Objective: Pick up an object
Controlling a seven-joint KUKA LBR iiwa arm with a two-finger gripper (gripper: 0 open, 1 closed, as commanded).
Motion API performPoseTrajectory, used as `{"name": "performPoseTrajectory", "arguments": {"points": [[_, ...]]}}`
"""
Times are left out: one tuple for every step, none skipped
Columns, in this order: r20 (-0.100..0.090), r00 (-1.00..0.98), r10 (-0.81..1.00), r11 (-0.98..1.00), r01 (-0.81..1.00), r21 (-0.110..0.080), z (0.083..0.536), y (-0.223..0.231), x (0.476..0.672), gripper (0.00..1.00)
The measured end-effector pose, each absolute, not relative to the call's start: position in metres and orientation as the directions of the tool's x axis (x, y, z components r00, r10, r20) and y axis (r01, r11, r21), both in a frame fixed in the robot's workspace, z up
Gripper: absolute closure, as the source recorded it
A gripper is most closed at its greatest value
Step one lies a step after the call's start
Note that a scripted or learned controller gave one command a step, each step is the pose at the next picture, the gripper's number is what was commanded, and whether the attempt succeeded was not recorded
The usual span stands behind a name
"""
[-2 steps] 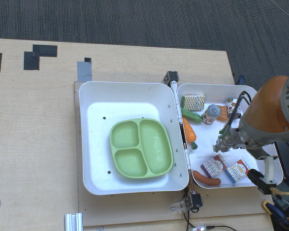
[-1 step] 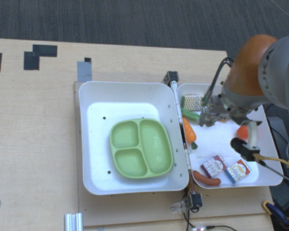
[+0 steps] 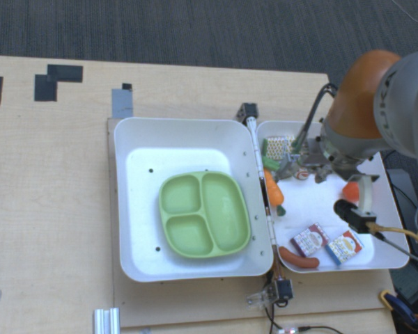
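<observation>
Count, near items: we record one sausage [image 3: 299,258] and two cartons [image 3: 308,241] [image 3: 343,247].
Count, middle items: one green plate [image 3: 204,214], one carrot [image 3: 273,190], one orange-red piece [image 3: 350,188].
Count, far items: one red-and-white item [image 3: 303,175], one green packet [image 3: 277,146].
Containers: two, the left bin [image 3: 122,186] and the right bin [image 3: 313,204].
Left bin contents: the green plate alone, with three compartments, lying flat toward 5 o'clock.
Right bin, near: the sausage at 7 o'clock by the near wall. The cartons lie side by side at 6 o'clock, just beyond it.
Right bin, middle: the carrot at 9 o'clock along the shared wall, the orange-red piece at 3 o'clock.
Right bin, far: the green packet at 11 o'clock.
Gripper [image 3: 303,164]: over the right bin toward 11 o'clock. We cannot tell whether it is apart or together.
Task's thing: the red-and-white item directly below the gripper, its kind unclear.
</observation>
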State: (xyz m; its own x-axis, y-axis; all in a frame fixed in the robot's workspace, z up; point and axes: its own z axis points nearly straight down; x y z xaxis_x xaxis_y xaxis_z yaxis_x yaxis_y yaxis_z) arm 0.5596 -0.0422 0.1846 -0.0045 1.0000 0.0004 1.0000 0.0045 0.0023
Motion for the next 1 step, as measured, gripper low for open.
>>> {"name": "performPoseTrajectory", "arguments": {"points": [[-0.001,-0.002,1.000,0.002,1.000,0.005,0.0865,-0.1135,0.5157,0.00]]}}
